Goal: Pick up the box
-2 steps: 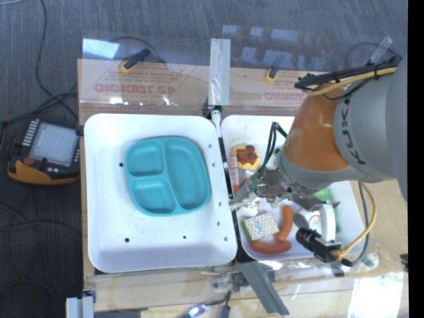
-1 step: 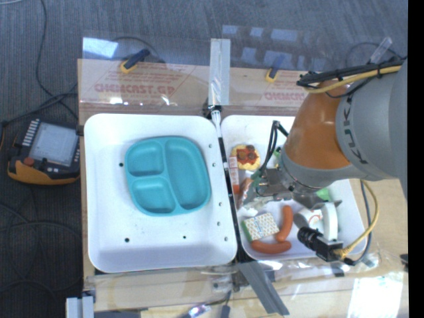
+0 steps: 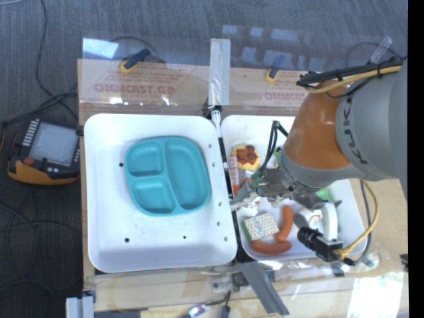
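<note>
Box (image 3: 260,226) lying flat near the front-left corner of the right bin (image 3: 254,130), just beside two sausages (image 3: 285,221). Gripper (image 3: 264,185) hanging close above, spread or pressed together impossible to tell. Probably handling light, stiff, slightly crushable; looking best pinched across its narrower sides.

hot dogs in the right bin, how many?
2. One hot dog stands nearly upright right of the box; the other lies along the bin's near edge. The arm may hide more.
</note>
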Robot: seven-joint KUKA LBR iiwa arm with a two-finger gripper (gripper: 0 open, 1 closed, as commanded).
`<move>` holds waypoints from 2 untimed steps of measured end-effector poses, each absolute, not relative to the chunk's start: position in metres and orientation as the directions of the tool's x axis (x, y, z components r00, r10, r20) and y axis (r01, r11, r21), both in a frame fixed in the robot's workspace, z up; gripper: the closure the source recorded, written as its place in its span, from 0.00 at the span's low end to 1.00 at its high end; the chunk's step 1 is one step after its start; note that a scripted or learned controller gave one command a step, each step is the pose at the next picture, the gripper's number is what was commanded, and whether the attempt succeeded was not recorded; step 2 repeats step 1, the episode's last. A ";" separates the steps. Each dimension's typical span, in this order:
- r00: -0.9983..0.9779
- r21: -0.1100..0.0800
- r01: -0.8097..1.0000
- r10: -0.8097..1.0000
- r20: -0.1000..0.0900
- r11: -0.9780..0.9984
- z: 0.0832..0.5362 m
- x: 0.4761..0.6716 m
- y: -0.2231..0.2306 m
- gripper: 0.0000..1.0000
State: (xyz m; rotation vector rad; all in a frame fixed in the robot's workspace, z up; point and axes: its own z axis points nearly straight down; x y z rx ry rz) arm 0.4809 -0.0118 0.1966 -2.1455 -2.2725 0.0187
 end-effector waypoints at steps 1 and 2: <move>-0.060 -0.026 0.998 0.998 0.005 0.060 0.204 0.480 -0.010 1.00; -0.060 -0.026 0.998 0.998 0.005 0.060 0.204 0.480 -0.010 1.00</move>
